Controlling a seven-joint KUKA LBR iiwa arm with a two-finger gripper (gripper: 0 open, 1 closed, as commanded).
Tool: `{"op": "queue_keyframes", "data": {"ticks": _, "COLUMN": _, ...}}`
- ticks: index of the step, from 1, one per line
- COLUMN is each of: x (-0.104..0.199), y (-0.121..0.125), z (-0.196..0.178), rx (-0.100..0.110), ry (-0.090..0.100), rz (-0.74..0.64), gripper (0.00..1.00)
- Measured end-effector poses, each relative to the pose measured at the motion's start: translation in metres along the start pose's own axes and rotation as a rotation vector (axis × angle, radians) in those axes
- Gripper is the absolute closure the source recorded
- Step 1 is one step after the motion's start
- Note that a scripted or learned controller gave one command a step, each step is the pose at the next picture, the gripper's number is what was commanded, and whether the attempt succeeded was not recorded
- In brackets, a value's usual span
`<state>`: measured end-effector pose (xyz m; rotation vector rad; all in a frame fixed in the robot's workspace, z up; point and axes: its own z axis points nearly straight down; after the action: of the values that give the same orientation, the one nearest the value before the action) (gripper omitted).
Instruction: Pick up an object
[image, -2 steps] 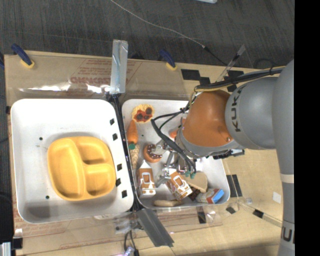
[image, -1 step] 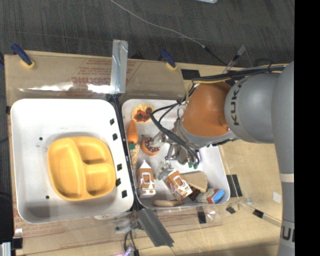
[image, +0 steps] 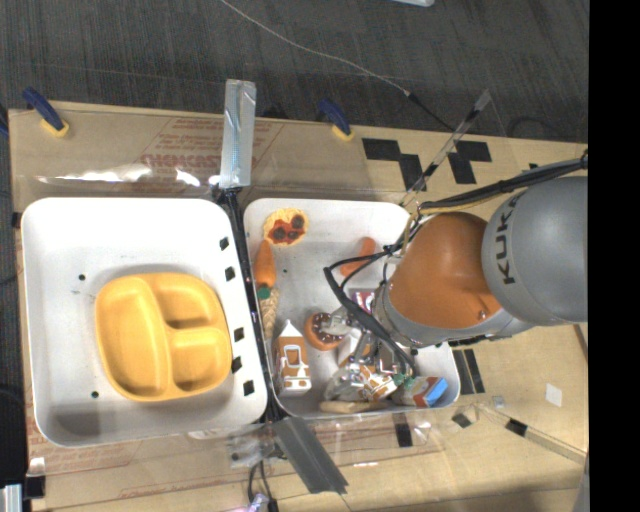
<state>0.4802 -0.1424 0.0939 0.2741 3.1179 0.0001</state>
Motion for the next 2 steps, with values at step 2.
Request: {"op": "queue_keyframes", "data": {"ticks": 2, "x": -0.098, "y": 0.039, "z": 0.002, "rx": -0.001, "ry": 0.008, "rz": -0.497, "gripper": 0.0}}
